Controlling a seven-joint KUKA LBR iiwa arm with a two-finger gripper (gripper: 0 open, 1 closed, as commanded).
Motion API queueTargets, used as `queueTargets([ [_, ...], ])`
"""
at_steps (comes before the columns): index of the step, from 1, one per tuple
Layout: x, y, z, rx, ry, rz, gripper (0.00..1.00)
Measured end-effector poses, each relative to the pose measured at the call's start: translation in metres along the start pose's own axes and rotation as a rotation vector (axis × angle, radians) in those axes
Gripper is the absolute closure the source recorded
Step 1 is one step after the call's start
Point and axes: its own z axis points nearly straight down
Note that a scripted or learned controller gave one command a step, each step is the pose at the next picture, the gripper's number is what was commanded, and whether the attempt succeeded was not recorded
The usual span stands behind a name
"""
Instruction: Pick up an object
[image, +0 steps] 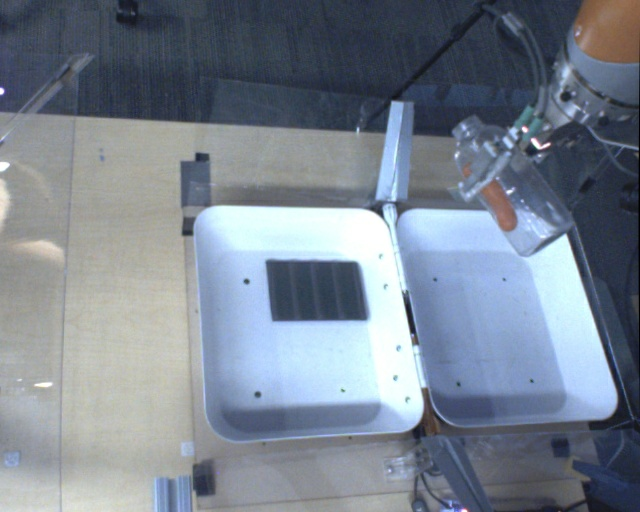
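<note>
Nearest the camera, the front rim of the left bin (300, 425) and the front rim of the right bin (520, 415) run along the bench's near edge, the two bins touching along their inner sides. At the far rim of the right bin, toward its far right corner, hangs the task's thing: a clear plastic cup (525, 210), tilted, with an orange, sausage-shaped piece (500, 205) showing in it or against it; which of the two cannot be told. The cup hangs above the bin's rim rather than resting on the bin floor. Its upper end sits right at the gripper (505, 150), which reaches in from the upper right below the arm's orange band (605, 25). The cup's upper part lies up against the transparent gripper parts, but whether the fingers are closed on it, or how far apart they stand, cannot be told through the glare and clear plastic. On the floor of the left bin, toward its far side, lies a flat dark ribbed rectangle (316, 290), well apart from the cup.
</note>
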Motion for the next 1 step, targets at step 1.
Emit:
queueTargets([
  [1,-0.0301,-0.0482,0.1424,0.008,0.005,-0.081,1.00],
])
